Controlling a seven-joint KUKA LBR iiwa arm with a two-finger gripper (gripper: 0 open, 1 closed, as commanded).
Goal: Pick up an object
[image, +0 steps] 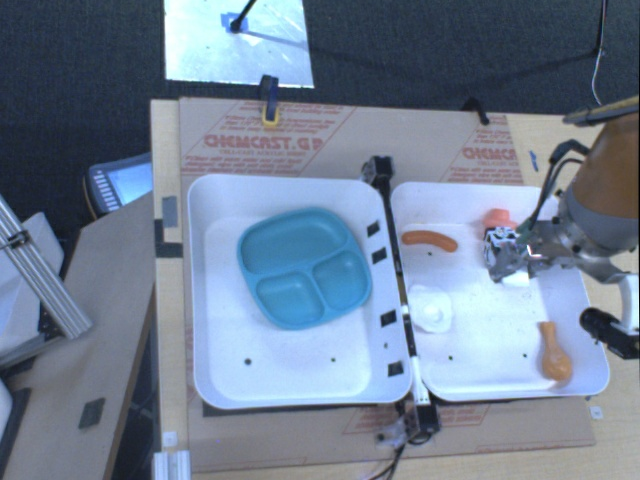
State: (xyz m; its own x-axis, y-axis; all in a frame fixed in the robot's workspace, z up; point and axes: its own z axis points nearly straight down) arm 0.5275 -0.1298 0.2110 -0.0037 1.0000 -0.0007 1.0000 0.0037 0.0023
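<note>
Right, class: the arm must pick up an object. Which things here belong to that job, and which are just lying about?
Job in hand:
tool, low in the right bin
orange sausage
small orange block
tan pear-shaped toy
white lump

Lying about:
blue divided plate in the left bin
cardboard sheet beneath
yellow clamp

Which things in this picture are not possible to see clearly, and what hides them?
- Gripper, camera view: too small and blurred to tell its finger state or whether it holds anything.
- Orange piece behind the gripper: partly covered by it, so its shape is unclear.
- White lump in the right bin: white on white, its outline is lost.
- Arm: cut off by the right edge.
</note>
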